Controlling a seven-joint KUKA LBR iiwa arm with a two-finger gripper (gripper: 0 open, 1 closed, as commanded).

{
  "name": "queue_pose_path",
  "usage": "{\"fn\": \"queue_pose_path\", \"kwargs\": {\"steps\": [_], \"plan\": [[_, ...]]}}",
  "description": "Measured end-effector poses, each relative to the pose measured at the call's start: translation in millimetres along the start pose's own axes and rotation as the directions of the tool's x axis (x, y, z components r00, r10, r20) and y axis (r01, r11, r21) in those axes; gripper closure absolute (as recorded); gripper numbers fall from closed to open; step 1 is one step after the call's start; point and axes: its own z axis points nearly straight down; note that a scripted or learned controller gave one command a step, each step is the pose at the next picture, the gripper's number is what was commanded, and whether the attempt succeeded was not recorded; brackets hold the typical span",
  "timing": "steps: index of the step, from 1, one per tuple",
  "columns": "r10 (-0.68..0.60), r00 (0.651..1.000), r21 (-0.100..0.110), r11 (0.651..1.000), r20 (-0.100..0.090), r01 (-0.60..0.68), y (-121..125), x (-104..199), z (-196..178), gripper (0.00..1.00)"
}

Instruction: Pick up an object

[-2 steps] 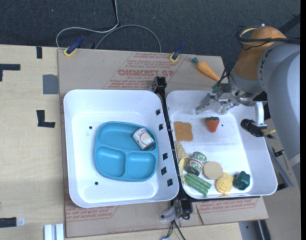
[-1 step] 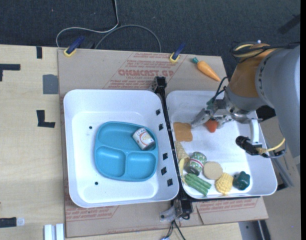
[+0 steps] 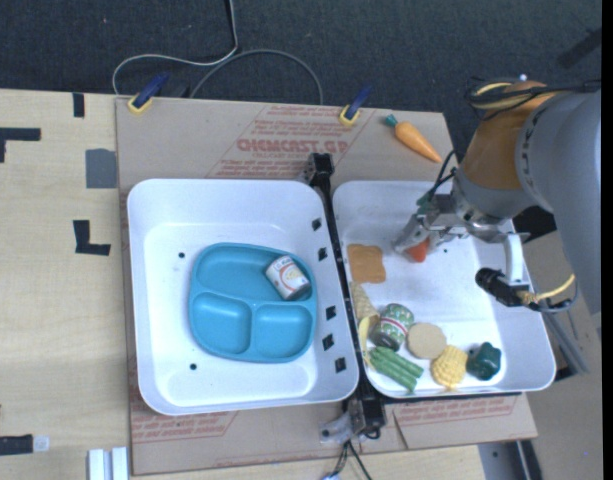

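Your bench sits on dark carpet, a pale wooden top with a cardboard sheet [image 3: 276, 143] under two white bins, and the red print on that sheet reads roughly "CHEMCAST", though the rest is too faint to make out. The gripper [image 3: 418, 238] is down in the right bin [image 3: 506, 313], and just at its tips lies a small red-orange piece [image 3: 418, 252], the likeliest thing to lift; whether the claw is spread or closed around it you cannot tell from this angle, nor whether it touches the piece at all. Left of the claw and close by is a tan slice [image 3: 366, 263]; below it, nearer the camera, cluster a round green-labelled can [image 3: 394, 325], a beige disc [image 3: 426, 340], green beans [image 3: 394, 366], a corn cob [image 3: 447, 366] and a dark green piece [image 3: 483, 360]. Far to its left, the left bin [image 3: 151, 268] holds a blue divided tray [image 3: 236, 303] with a small can [image 3: 288, 277] whose label is unreadable. A toy carrot [image 3: 414, 140] lies above the claw, outside the bins. My worry: the red piece is small and low, so the tips may close above it or nudge it away.
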Motion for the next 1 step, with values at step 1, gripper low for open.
{"fn": "queue_pose_path", "kwargs": {"steps": [1], "plan": [[-0.010,1.000,-0.002,1.000,-0.007,0.010,22.1,81.1,-93.2,1.00]]}}
